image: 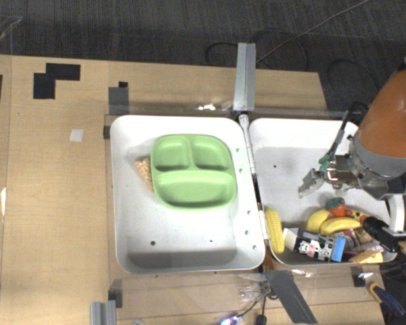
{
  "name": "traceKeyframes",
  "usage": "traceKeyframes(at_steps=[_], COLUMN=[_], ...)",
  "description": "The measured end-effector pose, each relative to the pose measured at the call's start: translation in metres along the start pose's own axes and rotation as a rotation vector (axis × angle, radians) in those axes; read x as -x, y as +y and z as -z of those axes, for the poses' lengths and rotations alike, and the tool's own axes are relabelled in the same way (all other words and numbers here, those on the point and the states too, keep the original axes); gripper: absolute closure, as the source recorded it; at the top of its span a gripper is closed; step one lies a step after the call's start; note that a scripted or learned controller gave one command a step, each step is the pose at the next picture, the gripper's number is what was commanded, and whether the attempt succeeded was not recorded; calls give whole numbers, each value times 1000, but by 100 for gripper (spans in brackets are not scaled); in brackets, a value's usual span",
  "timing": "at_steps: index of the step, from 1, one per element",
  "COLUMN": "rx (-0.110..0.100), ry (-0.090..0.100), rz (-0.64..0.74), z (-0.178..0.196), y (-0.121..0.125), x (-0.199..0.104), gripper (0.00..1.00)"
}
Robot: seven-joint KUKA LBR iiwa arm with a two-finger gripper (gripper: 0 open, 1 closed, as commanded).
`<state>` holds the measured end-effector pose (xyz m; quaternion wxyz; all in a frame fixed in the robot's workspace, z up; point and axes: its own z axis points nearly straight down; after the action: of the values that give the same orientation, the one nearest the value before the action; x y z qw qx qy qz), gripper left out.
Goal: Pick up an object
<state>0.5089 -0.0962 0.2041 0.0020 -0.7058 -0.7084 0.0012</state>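
Light wooden bench (54, 202) with 2 shallow white bins. Left white bin (183, 249), frame centre, holds a green 3-compartment plastic plate (192, 170) with a tan textured piece (144, 172) touching its left edge. Right white bin (284, 147): my gripper (314, 179) hangs over the middle, can't tell its finger state. Pickable clutter sits lower right: yellow corn cob (275, 227), yellow plastic bananas (330, 222), small printed box with blue end (319, 246).
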Motion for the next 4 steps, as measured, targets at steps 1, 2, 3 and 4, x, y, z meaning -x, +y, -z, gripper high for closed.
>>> traceKeyframes(at_steps=[1, 2, 3, 4], rx=[-1, 0, -3, 2], ry=[0, 1, 2, -1], rz=[-77, 42, 39, 417], z=[-24, -100, -93, -23], y=[9, -22, -22, 34], x=[-37, -1, 0, -46], gripper=[0, 0, 100, 100])
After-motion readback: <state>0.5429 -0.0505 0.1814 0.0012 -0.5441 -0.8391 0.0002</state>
